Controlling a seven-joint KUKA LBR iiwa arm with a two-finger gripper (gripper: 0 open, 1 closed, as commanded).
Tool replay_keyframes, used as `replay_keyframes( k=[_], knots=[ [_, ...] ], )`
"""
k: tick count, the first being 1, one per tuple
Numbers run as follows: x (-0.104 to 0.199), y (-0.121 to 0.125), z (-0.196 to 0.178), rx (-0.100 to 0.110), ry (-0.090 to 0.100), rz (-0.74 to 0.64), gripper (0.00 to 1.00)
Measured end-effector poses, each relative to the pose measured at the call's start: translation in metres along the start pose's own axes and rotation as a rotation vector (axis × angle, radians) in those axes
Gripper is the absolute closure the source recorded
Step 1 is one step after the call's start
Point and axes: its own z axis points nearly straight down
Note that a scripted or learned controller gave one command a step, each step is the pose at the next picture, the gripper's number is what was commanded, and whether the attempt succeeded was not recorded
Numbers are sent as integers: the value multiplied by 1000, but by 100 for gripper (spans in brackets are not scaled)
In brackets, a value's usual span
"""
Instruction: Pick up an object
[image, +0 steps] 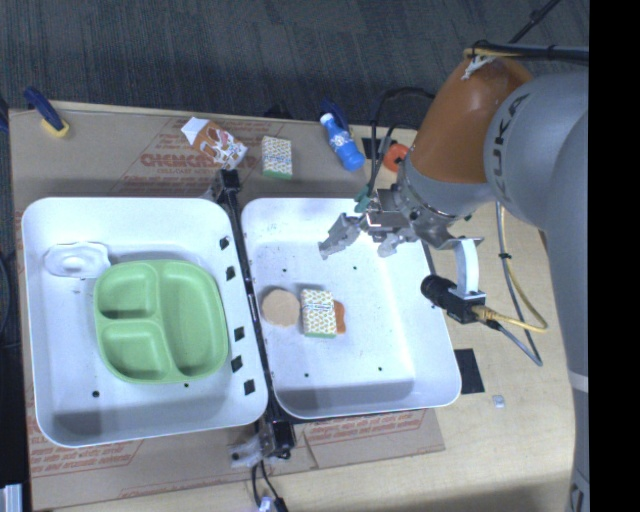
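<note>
While the grey arm with its orange band reached in from the right, its two-finger gripper (362, 240) hung over the far part of the right-hand shallow white bin (430, 350), fingers spread apart with nothing between them. Taking that right-hand bin as the landmark: near its middle, on its floor, lay a small box with a green and white patterned face (319, 311), with an orange piece showing at its right edge, and touching its left side sat a round tan disc (280, 307). Both lay nearer the viewer than the gripper and apart from it. Just left of the bin stood a second white bin (50, 400) holding a pale green plastic tray with three compartments (160, 320). Beyond the bin's far rim lay a blue bottle (343, 142).
</note>
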Motion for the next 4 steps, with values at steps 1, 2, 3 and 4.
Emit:
replay_keyframes(
  k=[1, 2, 3, 4],
  knots=[
    [2, -55, 154, 0, 1, -1, 0],
    [2, -54, 144, 1, 0, -5, 100],
    [23, -89, 24, -4, 0, 0, 100],
    [24, -88, 15, -3, 0, -4, 100]
  ],
)
